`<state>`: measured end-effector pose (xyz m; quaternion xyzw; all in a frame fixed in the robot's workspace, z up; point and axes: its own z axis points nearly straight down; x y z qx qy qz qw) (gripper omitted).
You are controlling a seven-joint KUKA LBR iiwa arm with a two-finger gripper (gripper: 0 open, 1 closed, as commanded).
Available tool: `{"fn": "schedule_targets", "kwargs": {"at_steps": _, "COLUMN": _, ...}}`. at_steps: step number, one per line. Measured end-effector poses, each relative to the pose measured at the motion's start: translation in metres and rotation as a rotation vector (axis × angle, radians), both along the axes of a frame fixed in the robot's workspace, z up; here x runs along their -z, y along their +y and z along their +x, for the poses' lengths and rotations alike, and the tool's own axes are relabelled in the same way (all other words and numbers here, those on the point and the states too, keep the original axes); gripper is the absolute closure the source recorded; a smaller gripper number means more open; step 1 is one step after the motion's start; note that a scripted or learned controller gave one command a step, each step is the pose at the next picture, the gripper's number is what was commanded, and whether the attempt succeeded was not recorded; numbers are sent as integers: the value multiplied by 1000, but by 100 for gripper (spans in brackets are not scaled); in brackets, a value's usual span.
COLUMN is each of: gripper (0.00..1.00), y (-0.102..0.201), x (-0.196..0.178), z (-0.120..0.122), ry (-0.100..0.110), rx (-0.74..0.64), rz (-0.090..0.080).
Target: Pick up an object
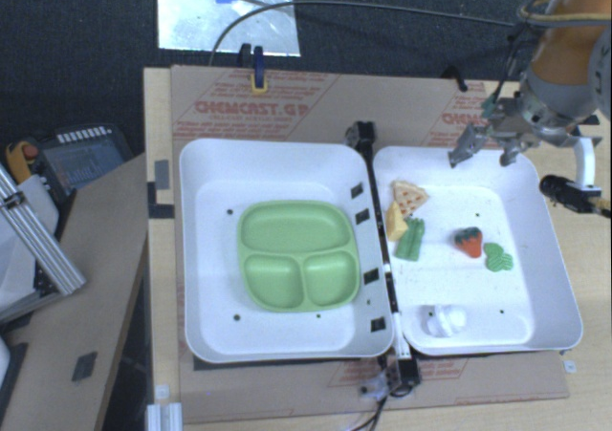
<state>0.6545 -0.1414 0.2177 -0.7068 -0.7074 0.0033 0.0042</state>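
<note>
White cup (445, 321) lies at the right bin's (545, 257) near edge; above its far rim the gripper (489, 150) hangs wide open, holding nothing

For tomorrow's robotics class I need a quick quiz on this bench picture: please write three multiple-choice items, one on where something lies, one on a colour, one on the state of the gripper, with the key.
1. Where does the divided plate lie?
A. in the left bin
B. in the right bin
C. on the bare bench

2. What colour is that plate?
A. red
B. light green
C. blue

3. How is the gripper placed?
A. clamped on the plate
B. pressed on the white object
C. above the right bin's far edge, with nothing between its fingers

Key: 1 A, the plate fills the middle of the left bin. 2 B, its surface is pale green. 3 C, the gripper hangs over the far rim of the right bin, apart from the toys.
</note>
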Motion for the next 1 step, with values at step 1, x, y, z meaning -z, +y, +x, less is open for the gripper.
{"fn": "schedule_targets", "kwargs": {"at_steps": 1, "gripper": 0, "y": 0, "x": -8, "z": 3, "ry": -12, "rx": -2, "rz": -2}}
